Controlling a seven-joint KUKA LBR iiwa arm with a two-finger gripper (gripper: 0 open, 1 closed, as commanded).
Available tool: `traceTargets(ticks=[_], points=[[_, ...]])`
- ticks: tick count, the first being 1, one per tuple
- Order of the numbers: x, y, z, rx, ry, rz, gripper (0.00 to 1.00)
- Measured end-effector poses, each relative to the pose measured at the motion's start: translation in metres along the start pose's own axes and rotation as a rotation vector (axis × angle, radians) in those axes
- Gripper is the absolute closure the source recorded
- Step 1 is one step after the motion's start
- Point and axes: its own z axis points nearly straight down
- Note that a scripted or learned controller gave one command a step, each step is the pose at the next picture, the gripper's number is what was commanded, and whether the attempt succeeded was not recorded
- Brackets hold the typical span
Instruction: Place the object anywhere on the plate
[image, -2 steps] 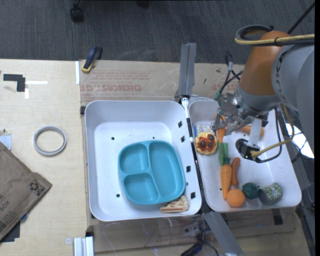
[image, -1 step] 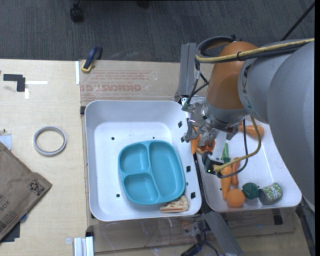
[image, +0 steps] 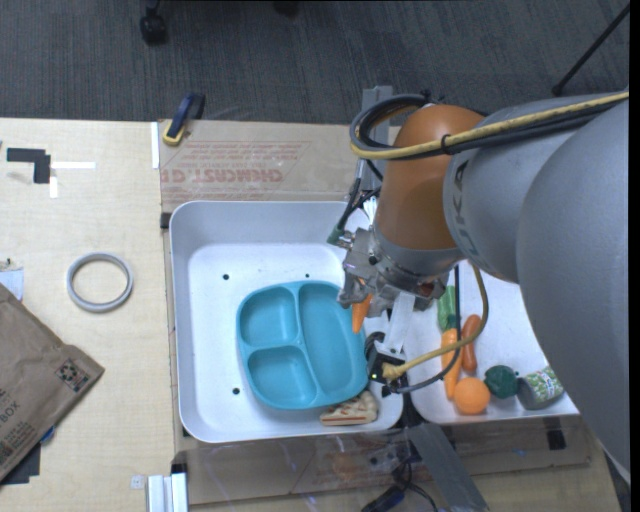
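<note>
Where gripper apparently grips carrot

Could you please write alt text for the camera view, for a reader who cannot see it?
A grey arm with an orange band holds its gripper over the right edge of a blue three-compartment plastic plate in the left white bin, with a small orange object at the fingertips. Toy vegetables lie in the right bin.

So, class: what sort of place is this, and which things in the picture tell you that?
Most likely a robotics lab or test bench, not a kitchen. A large grey arm reaches over two shallow white bins set on a wooden bench, and the blue divided plate and the carrot look like toy props.
</note>
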Motion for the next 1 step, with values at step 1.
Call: traceTargets(ticks=[1], points=[[-0.0003, 0.0003, -0.0001, 0.0, 0.0, 0.001, 0.0]])
